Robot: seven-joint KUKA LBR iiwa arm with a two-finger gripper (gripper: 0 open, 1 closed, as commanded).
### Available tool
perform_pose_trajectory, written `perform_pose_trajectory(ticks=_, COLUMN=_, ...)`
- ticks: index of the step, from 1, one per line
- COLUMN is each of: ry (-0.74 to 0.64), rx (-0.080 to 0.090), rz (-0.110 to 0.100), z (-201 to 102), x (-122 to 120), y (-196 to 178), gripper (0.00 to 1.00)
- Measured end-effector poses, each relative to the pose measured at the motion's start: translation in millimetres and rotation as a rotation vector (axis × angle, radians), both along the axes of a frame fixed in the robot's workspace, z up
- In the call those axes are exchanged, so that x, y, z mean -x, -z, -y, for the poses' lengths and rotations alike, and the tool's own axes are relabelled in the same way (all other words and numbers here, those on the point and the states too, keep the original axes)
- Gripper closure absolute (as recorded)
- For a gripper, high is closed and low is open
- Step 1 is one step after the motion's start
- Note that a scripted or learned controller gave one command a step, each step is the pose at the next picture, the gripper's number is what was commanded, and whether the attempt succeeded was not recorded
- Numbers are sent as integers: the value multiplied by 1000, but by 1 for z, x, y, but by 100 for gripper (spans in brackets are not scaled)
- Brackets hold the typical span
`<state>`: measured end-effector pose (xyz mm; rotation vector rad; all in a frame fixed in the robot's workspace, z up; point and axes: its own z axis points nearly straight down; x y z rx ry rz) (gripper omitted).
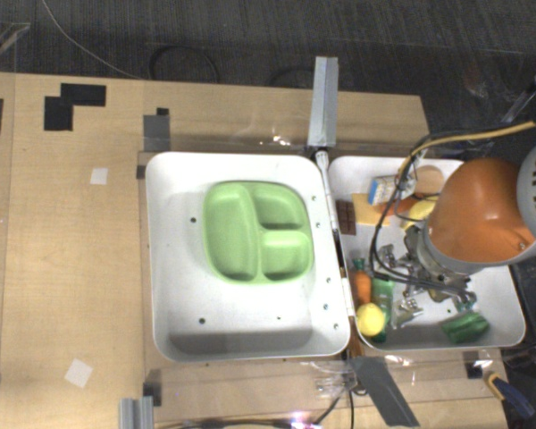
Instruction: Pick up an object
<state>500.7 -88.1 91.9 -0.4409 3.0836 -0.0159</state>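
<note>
My gripper [409, 300] hangs low in the right bin [509, 315], under the orange band of the arm [478, 211]. Just left of it lie a yellow lemon [371, 320], a small orange carrot [364, 286] and a green item [384, 293]. To its right, at the bin's front, rests a dark green vegetable [465, 327]. Toward the back of the bin are a small printed box [386, 189], a tan round piece [428, 180], a yellow piece [418, 208], a pale orange block [373, 214] and a brown bar [345, 215]. The arm hides part of the bin.
The left bin [174, 239] holds a light green divided tray [255, 231]. A metal post [322, 101] stands behind the wall between the bins. Cables [402, 186] loop over the right bin's back. Wooden bench surface lies to the left.
</note>
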Motion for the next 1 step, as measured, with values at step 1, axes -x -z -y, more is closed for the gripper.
perform_pose_trajectory(ticks=1, ry=72, rx=-5, rz=-17, z=51, x=-23, y=-7, gripper=0)
